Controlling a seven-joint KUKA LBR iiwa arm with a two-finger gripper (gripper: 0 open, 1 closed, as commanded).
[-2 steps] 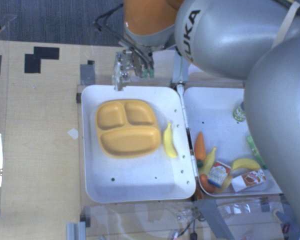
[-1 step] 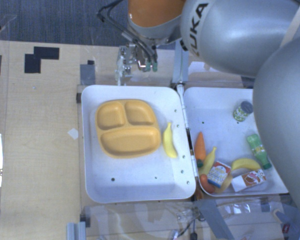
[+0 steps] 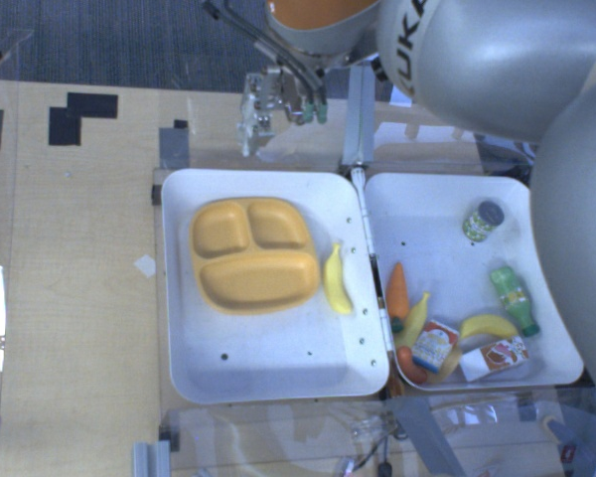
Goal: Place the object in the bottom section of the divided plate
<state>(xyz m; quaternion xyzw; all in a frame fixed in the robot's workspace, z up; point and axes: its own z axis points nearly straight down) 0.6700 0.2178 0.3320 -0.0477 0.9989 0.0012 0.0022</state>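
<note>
The end effector [image 3: 263, 117] hangs above the far edge of the left bin [image 3: 268, 371], just past its rim and over the counter [image 3: 70, 296]; whether its fingers are spread or pressed together I cannot tell from this angle, and nothing shows between them. The likely object of the task, a small banana [image 3: 337, 280], lies on the floor of the left bin, just beside the right-hand edge of the divided plate [image 3: 252, 253] but not on it. From the end effector the banana sits toward the near side of the view and a little to the right, with the plate's upper compartments lying roughly between the two. The banana's long axis runs almost straight from far to near, parallel to the bin's right wall, so a grasp would probably want the fingers closing across it, left to right. The plate's bottom section [image 3: 256, 278], the wide one nearest the viewer, lies immediately left of the banana, so the carry looks short once the fruit is lifted.
</note>
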